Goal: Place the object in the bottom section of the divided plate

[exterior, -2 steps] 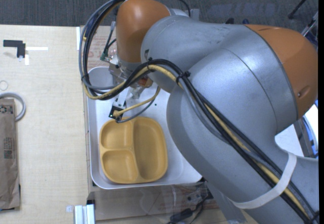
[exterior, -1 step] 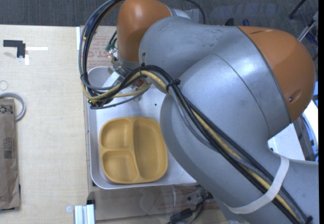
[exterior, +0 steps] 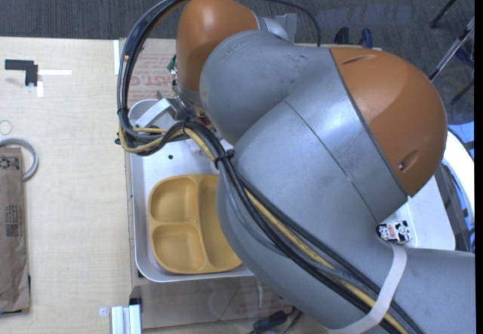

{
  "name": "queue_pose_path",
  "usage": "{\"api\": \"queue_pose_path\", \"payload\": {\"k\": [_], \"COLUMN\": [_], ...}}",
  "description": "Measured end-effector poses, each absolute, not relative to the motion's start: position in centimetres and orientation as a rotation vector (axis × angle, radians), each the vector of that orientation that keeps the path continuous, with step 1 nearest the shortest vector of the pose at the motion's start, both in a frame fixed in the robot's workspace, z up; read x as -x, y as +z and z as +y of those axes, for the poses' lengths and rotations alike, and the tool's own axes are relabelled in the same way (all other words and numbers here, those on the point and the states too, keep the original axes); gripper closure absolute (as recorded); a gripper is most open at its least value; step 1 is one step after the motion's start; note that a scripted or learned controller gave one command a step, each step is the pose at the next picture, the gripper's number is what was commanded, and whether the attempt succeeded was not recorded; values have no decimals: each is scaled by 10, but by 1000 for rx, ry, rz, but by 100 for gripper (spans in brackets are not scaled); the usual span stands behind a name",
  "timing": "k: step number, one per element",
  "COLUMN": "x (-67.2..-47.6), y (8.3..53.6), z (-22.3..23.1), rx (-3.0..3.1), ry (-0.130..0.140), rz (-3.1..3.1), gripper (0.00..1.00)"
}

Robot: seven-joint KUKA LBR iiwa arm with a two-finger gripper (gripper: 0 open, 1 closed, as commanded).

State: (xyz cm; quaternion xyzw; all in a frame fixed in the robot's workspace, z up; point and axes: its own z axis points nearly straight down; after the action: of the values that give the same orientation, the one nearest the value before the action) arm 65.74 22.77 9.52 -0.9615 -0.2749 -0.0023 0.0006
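Note:
A yellow divided plate (exterior: 181,223) lies in the white bin (exterior: 143,197), near the bin's lower left corner. Its two left compartments and part of a larger right one show, and nothing lies in the parts I can see. The grey arm with its orange bands covers most of the bin and the plate's right side. The gripper end is hidden behind the arm's body near the bin's top, where black and yellow cables (exterior: 151,136) loop down. The object to be placed is hidden from me.
A wooden bench top (exterior: 68,174) spans the left, bearing a brown paper bag (exterior: 13,227) at its left edge and a small black bracket (exterior: 23,68) at top left. A printed cardboard piece (exterior: 151,68) lies above the bin. A small black-and-white tag (exterior: 395,231) sits at right.

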Motion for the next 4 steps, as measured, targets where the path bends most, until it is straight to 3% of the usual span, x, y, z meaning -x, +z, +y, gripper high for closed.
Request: {"api": "queue_pose_path", "payload": {"k": [1, 2, 4], "x": [-647, -651, -655], "y": [95, 94, 94], "z": [199, 228, 226], "rx": [3120, 3126, 3126], "ry": [-7, -5, -2], "rz": [-365, -311, -306], "gripper": [100, 100, 100]}}
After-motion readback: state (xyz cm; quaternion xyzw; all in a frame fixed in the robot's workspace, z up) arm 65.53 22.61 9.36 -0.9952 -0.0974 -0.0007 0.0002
